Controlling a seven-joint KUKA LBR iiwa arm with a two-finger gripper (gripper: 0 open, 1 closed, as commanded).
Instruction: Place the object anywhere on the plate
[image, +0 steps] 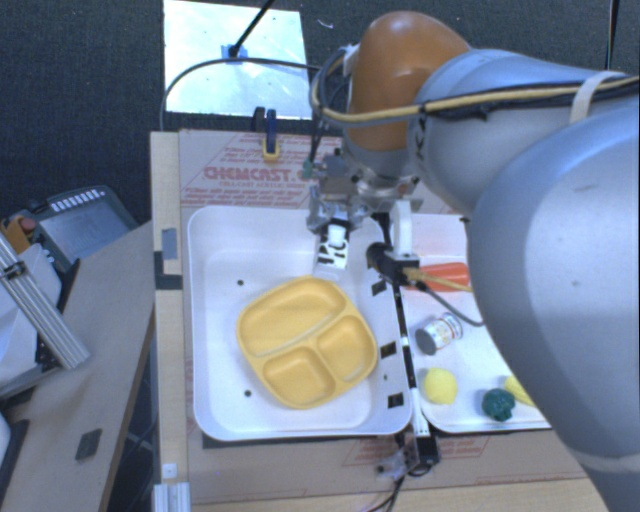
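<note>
Your pincer (333, 243) hovers just behind the plate (305, 342); I cannot tell whether it grips anything. The plate is bare, and candidate objects (438, 333) lie right of it, so placement remains.

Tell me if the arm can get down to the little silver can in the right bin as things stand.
Probably yes. The can lies uncovered in the right bin, with open floor around it; the yellow ball sits apart. The gripper hangs over the left bin, so it must shift across.
</note>
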